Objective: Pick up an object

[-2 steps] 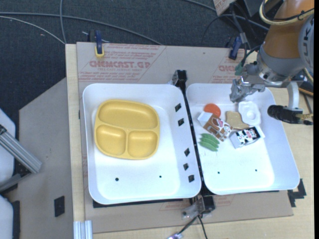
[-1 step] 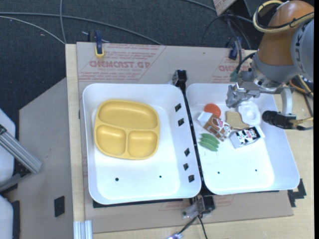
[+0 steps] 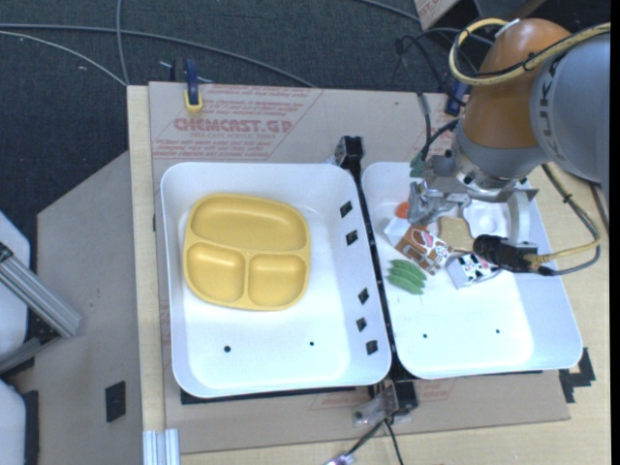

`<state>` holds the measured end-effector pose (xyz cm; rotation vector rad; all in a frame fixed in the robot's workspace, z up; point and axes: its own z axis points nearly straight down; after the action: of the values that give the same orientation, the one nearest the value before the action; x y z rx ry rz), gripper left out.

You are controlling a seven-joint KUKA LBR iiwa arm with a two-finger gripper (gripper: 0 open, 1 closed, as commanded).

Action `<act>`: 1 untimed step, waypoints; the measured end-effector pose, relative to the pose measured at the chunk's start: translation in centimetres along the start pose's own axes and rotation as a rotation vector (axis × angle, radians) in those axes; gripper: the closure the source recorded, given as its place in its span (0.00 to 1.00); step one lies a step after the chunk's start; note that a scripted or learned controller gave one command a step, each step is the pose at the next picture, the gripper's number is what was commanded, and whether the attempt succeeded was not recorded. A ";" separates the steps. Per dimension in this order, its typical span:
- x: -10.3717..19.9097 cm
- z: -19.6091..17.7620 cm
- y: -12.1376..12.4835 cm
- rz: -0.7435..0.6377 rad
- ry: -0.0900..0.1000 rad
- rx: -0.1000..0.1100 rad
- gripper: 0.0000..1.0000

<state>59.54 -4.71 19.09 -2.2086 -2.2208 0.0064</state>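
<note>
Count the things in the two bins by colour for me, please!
Yellow: 1, the divided plate
Green: 1, the pea pod
Brown patterned: 1, the packet
Black and white: 1, the small toy
Total: 4

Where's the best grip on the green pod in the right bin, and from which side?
Grip the green pod across its narrow middle, coming straight down. It lies flat and slanted on the right bin floor, long and thin, so fingers should straddle its short axis. Its lower-left side has open floor; the brown packet crowds the upper right.
</note>
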 end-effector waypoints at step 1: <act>5.7 -0.9 -0.9 -0.001 0.000 -0.002 1.00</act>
<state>58.61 0.93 20.05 -2.2082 -2.2235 0.0043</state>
